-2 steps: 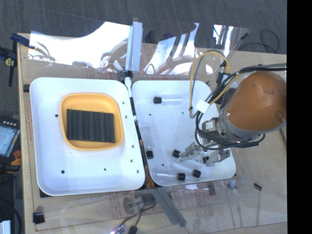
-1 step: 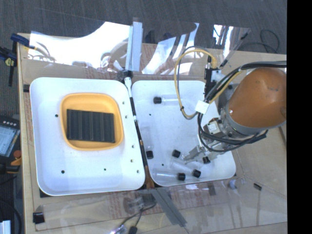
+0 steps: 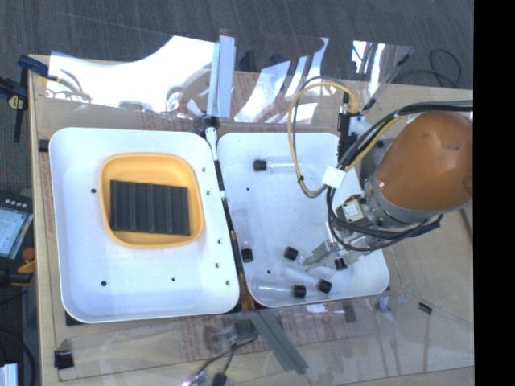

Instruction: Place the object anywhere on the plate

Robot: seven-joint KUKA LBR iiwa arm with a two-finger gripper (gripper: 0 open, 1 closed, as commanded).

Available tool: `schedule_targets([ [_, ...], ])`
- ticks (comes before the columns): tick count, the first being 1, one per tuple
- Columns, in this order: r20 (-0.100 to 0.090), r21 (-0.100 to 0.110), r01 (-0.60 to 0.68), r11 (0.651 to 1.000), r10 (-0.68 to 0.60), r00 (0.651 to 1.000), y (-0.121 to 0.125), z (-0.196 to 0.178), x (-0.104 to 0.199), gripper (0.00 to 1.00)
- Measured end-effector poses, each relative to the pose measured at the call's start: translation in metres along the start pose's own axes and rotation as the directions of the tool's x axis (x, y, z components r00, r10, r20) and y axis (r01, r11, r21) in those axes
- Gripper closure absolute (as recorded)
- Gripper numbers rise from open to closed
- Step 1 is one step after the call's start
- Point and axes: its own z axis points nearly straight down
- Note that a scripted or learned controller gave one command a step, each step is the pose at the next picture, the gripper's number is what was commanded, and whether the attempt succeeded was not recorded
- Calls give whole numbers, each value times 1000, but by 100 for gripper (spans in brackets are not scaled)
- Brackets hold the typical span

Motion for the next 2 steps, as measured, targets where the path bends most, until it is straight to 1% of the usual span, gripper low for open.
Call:
schedule_targets([
  [2, 0, 0, 0, 1000, 0, 1000, 0, 0, 0, 0],
])
